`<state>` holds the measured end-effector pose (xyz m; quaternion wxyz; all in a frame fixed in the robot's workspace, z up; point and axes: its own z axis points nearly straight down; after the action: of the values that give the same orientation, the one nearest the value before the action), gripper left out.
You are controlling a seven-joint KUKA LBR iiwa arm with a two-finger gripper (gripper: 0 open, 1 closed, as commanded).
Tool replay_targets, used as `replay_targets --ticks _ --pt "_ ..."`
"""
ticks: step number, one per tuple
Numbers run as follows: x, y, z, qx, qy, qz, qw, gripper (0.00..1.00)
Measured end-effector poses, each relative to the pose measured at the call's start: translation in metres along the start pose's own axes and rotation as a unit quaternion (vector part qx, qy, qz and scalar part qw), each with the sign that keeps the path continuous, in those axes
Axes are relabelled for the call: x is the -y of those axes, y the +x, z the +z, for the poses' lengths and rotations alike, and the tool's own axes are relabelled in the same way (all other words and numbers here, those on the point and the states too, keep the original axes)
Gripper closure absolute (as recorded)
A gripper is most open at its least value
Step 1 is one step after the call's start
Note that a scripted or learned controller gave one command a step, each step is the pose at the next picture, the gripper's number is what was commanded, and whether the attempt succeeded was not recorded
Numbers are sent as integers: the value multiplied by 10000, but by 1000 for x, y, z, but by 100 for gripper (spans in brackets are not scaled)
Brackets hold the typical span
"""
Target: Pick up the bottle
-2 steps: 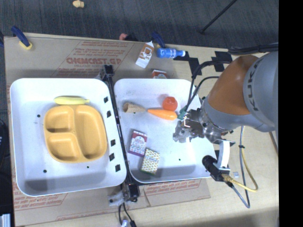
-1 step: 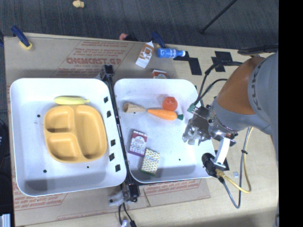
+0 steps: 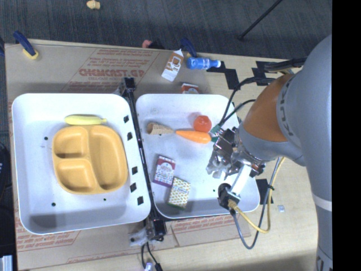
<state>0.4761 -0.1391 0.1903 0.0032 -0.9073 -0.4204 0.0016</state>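
Observation:
A small blue bottle (image 3: 201, 64) with a pale cap lies on its side on the cardboard behind the right bin (image 3: 186, 99), outside of it. My gripper (image 3: 217, 164) hangs low over the right side of that bin, well in front of the bottle and just right of the bin's contents. I see nothing held in it. The grey arm with its orange band (image 3: 265, 117) comes in from the right and hides the bin's right wall.
In the right bin lie a carrot (image 3: 193, 136), a red ball (image 3: 202, 122), a tan cone (image 3: 159, 130) and two small boxes (image 3: 164, 171) (image 3: 179, 192). The left bin holds a yellow divided plate (image 3: 89, 158) and a banana (image 3: 85, 119). A white carton (image 3: 172, 66) lies beside the bottle.

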Motion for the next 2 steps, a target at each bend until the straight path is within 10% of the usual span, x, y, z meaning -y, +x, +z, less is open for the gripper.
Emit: replay_targets --ticks 2 --pt "-39 -46 -15 -2 7 1963 9805 100"
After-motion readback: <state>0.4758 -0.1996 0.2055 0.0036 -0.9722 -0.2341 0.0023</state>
